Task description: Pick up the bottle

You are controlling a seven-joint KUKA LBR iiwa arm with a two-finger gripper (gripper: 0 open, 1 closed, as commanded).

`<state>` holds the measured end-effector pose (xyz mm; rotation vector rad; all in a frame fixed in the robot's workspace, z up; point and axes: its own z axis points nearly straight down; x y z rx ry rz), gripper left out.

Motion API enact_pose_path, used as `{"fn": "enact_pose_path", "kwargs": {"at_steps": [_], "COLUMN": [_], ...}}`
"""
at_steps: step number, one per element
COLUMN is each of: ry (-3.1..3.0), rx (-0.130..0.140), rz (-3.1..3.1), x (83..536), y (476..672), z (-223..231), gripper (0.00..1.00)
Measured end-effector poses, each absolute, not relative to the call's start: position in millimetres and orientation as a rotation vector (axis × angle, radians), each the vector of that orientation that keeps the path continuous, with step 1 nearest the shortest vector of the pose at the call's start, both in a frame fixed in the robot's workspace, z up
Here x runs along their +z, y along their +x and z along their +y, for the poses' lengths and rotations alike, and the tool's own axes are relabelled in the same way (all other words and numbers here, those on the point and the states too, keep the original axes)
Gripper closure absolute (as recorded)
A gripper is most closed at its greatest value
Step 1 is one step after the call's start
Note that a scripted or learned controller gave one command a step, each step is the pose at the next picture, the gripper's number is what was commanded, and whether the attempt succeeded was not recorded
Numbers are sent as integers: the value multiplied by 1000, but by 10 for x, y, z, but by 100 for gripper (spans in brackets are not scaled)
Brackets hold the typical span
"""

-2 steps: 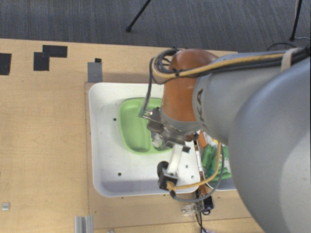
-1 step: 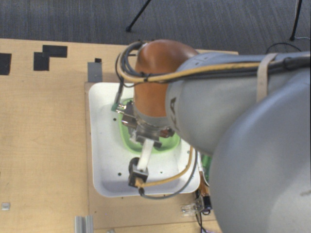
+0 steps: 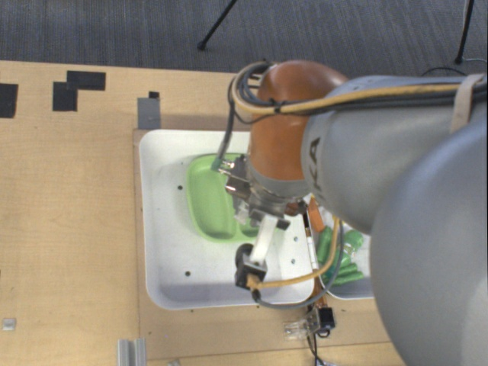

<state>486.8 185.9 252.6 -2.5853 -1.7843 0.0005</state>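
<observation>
- Right bin (image 3: pixel 352 291): a green shape, probably the bottle (image 3: pixel 347 256), lies at its left side, half under the arm.
- Gripper (image 3: pixel 255 208) hangs over the left bin (image 3: pixel 164 280), by the green dish (image 3: pixel 210 197); open or closed, cannot tell.
- Step: approach. Next: move across to the bottle, then descend.

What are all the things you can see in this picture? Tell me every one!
bench: one, pale wood, under everything
left bin: one, white, on the bench
right bin: one, white, beside the left bin, mostly covered by the arm
bowl: one, green, in the left bin
green things: count unclear, green, in the right bin
black patches: several, black, far left of the bench
stand legs: two, black, on the carpet behind
arm: one, grey with orange band, over both bins
</observation>
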Motion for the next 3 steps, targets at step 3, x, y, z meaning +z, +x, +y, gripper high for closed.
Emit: {"fn": "enact_pose_path", "kwargs": {"at_steps": [3], "ry": [-2463], "rx": [-7], "rz": [-1951], "x": [4103], "y": [4897], "z": [2149], "gripper": [100]}}
